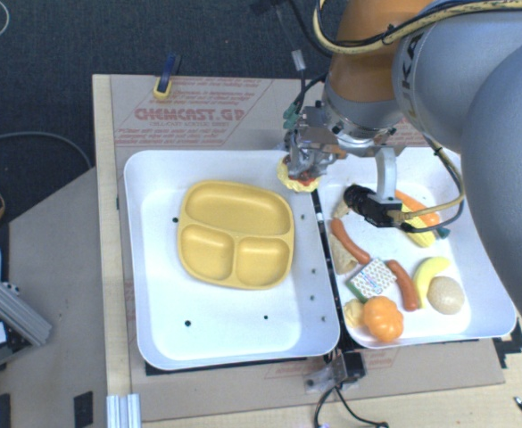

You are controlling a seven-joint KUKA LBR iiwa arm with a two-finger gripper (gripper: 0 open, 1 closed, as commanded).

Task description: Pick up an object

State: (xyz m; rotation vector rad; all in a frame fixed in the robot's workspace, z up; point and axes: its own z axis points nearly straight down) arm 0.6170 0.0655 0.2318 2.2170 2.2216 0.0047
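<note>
My gripper [307, 169] hangs over the far rim where the two white bins meet. A small yellow and red object [296, 179] sits between its fingertips, and the gripper looks shut on it, just above the divider. In the right bin [484, 315] lie a reddish sausage [350, 241], a second sausage [407, 286], an orange fruit [383, 318], a green-and-white checkered packet [372, 278], a yellow fruit [428, 269] and a pale egg-shaped item [446, 294].
A yellow divided plate [236, 234] lies in the left bin [153, 310]. An orange carrot-like piece [418, 209] and a yellow piece [420, 235] lie at the right bin's far side. The arm's large grey body covers the upper right.
</note>
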